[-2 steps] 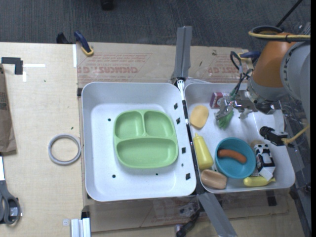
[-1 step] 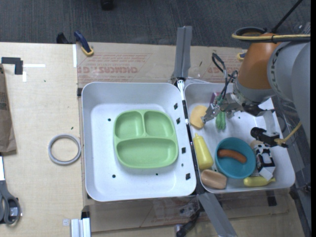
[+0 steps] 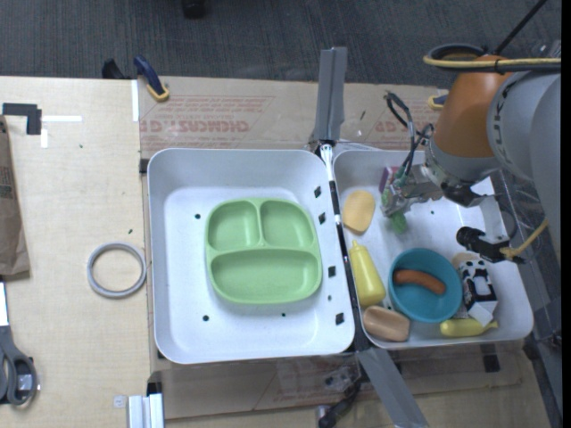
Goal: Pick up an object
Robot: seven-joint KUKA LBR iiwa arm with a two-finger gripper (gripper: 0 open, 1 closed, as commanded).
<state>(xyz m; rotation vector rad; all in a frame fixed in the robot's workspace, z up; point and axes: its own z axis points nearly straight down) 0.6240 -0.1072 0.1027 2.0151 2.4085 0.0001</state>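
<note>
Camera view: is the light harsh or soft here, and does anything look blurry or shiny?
Camera view: soft, even light with faint shadows; the green divided plate and blue bowl are sharp; the left bin has a mild sheen along its rim, no strong glare; the gripper is small and cluttered, hard to make out.

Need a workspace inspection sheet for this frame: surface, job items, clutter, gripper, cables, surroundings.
Surface: bench with left bin and right bin.
Job items: green tray in left bin; in right bin blue bowl holding a sausage, yellow bottle, bun, banana.
Clutter: tape ring, blue clamp.
Gripper: gripper low in right bin's far end.
Cables: black cables at wrist.
Surroundings: dark carpet.
</note>
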